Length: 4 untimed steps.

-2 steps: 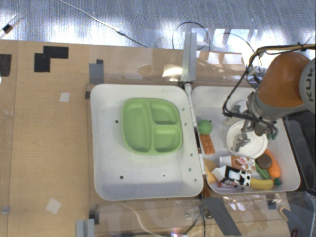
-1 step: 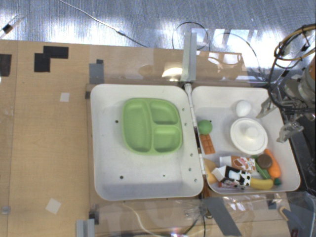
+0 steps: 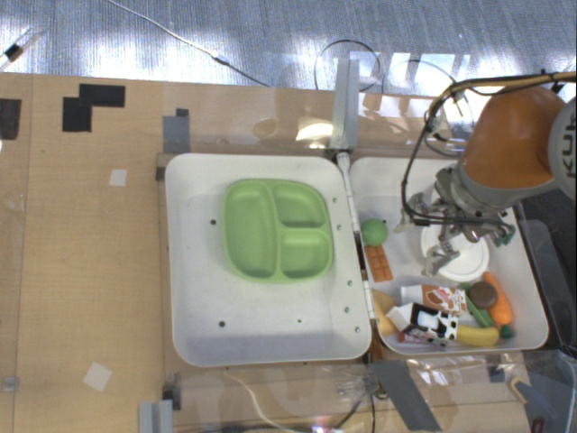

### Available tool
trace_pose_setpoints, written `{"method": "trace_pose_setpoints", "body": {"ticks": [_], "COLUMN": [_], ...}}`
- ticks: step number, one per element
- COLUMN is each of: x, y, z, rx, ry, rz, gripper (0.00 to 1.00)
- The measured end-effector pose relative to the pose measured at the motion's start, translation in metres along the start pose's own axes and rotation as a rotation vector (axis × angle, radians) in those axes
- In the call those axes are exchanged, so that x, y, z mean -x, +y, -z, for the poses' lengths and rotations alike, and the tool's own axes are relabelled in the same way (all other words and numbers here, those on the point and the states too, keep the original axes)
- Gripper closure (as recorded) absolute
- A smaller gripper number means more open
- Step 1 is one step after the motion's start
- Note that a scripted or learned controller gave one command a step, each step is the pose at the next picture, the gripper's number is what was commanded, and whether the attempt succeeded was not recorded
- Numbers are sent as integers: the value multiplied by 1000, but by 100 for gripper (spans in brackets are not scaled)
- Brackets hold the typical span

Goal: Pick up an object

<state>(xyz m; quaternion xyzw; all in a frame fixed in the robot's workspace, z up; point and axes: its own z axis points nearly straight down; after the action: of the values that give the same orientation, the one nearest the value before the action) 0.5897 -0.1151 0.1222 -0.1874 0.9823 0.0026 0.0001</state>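
Observation:
My gripper (image 3: 448, 251) hangs over the right bin (image 3: 534, 327), just above a white round plate (image 3: 467, 262), under the orange wrist band. Nothing shows between its fingers. Left of it lie a green ball (image 3: 374, 233) and an orange waffle-like block (image 3: 380, 262). Along the bin's front edge sits a pile of toy food: a yellow banana (image 3: 478, 336), a carrot (image 3: 500, 301), a brown round piece (image 3: 482, 294), a small carton with a red label (image 3: 444, 298) and a black-and-white cow-patterned piece (image 3: 436, 321).
The left bin (image 3: 194, 269) holds a green divided plate (image 3: 277, 229). A metal post (image 3: 345, 102) stands at the back between the bins. Cables loop behind the right bin. Wooden bench surface extends to the left.

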Motion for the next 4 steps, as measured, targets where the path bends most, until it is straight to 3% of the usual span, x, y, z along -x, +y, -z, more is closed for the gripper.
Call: {"method": "trace_pose_setpoints", "body": {"ticks": [1,2,3,4], "x": [-55,33,59,-41], "y": [-49,-84,-71,-75], "z": [-31,-30,-32,-32], "rx": [-16,-11,-8,-12], "ry": [-15,-12,-6,-8], "rz": [13,49,-210,-170], "gripper": [0,0,0,0]}}
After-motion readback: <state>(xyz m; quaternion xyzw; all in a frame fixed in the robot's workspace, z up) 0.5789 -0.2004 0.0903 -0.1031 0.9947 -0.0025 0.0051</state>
